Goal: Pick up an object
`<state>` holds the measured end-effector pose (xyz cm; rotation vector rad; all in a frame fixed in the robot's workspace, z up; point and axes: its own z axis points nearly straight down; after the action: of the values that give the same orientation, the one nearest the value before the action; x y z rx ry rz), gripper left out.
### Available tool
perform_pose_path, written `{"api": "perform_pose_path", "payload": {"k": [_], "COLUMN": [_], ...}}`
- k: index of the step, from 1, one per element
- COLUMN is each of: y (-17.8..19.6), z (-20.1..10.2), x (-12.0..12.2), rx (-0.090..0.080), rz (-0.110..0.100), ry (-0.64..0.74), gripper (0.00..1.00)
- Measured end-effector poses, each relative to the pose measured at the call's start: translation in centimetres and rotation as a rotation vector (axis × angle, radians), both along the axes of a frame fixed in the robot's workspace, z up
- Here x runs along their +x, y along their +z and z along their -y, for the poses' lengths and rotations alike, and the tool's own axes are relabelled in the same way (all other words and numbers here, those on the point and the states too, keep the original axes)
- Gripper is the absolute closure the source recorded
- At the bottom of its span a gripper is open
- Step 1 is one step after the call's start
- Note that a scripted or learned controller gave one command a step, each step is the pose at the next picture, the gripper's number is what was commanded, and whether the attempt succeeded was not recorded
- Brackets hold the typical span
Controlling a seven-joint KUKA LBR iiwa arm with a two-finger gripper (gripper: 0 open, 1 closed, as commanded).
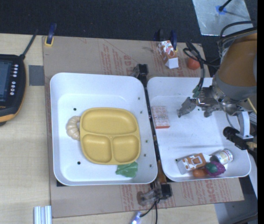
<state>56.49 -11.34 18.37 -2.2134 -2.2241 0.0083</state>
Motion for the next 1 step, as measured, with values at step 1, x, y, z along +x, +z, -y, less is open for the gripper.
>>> {"api": "perform_pose_path", "payload": {"k": [1], "y": [-8.87], "z": [-1.74], "x": [1.98], "rx": [0.000], "rz": [0.008], "ry": [0.001], "gripper": [0.00]}}
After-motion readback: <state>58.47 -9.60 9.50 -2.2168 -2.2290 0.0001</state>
